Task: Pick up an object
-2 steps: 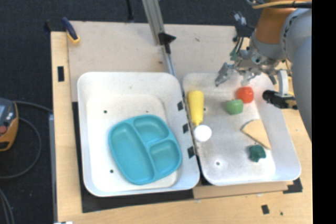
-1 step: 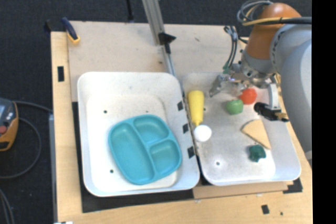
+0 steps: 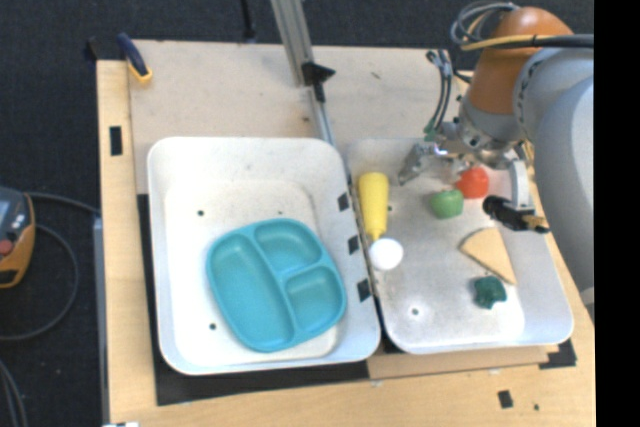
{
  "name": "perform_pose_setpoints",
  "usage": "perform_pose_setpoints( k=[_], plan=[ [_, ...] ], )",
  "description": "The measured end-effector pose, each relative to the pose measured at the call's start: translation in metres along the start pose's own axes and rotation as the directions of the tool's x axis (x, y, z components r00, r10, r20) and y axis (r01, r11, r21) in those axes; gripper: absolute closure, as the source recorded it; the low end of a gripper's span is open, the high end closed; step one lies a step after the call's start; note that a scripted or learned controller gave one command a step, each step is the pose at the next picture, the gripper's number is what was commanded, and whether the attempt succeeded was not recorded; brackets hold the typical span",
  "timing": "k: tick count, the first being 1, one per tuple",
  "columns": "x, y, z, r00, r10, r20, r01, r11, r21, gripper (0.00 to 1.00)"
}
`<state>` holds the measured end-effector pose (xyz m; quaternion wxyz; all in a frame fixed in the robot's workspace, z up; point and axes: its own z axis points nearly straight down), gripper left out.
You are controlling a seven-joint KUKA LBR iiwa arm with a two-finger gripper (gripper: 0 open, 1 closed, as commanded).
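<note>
Bench (image 3: 230,95): tan board carrying both white bins; a slanted metal post rises from its far edge, and a blue-and-yellow clamp sits at its far left corner.
Arm (image 3: 545,85): grey with an orange band, reaching in from the right and hanging over the far end of the right bin.
Left bin (image 3: 180,165): holds only the tray.
Right bin (image 3: 540,315): holds all the small objects; the arm covers part of its far right corner.
Teal tray (image 3: 276,283): three compartments, lying flat in the near half of the left bin.
Yellow cylinder (image 3: 373,202): lies along the right bin's left wall, its near end touching the white ball.
Tan wedge (image 3: 489,253): flat, right of centre, just beyond the dark green piece.
Gripper (image 3: 470,165): low over the far part of the right bin; whether its fingers are apart or together cannot be told.
White ball (image 3: 385,255): by the left wall.
Green ball (image 3: 446,204): just below the gripper, beside the red ball.
Red ball (image 3: 473,183): right at the gripper, partly crowded by it.
Dark green piece (image 3: 488,291): small, nearest the front.
</note>
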<state>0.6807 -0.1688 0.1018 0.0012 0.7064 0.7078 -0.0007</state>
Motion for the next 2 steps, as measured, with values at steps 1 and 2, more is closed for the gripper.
perform_pose_setpoints(
  k=[1,2],
  plan=[
    [-0.001,0.001,-0.013,1.000,-0.002,0.003,0.002,1.000,-0.004,1.00],
    [-0.009,0.006,-0.061,1.000,0.002,0.000,-0.002,1.000,-0.006,1.00]
  ],
)
